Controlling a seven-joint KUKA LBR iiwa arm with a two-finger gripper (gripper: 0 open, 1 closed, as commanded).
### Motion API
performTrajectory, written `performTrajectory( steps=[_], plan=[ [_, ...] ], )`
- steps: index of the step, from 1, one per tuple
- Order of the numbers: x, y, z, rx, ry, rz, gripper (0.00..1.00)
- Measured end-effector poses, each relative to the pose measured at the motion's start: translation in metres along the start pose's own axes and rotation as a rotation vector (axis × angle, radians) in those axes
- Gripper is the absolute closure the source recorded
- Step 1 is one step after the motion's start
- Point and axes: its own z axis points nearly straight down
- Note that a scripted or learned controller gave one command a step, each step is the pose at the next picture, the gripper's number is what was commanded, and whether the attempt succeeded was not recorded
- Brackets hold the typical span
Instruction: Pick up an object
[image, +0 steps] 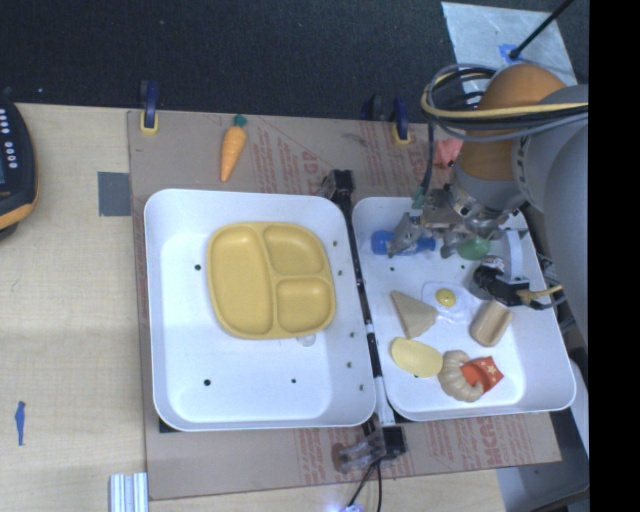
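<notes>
Flanking bins (wooden bench)

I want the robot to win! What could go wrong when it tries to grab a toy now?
1. The gripper is low at the far end of the right bin, between a blue toy and a green one. It might nudge one instead of grabbing it.
2. The nearer toys, such as the fried egg and the wedge, lie crowded, so aiming there could bump neighbours.

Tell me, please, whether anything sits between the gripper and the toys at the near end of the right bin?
Nothing visible blocks it. The gripper is low at the right bin's far end beside a blue piece; the tan wedge, fried egg and yellow slice lie uncovered nearer the camera.
</notes>
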Motion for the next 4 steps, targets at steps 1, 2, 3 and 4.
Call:
performTrajectory(
  steps=[1,2,3,4],
  plan=[
    [-0.015,-0.074,0.025,-0.047,-0.004,0.002,0.00],
    [-0.039,-0.118,0.034,-0.042,-0.003,0.002,0.00],
    [-0.040,-0.116,0.022,-0.046,-0.006,0.002,1.00],
    [-0.040,-0.116,0.023,-0.047,-0.006,0.002,0.00]
  ],
)
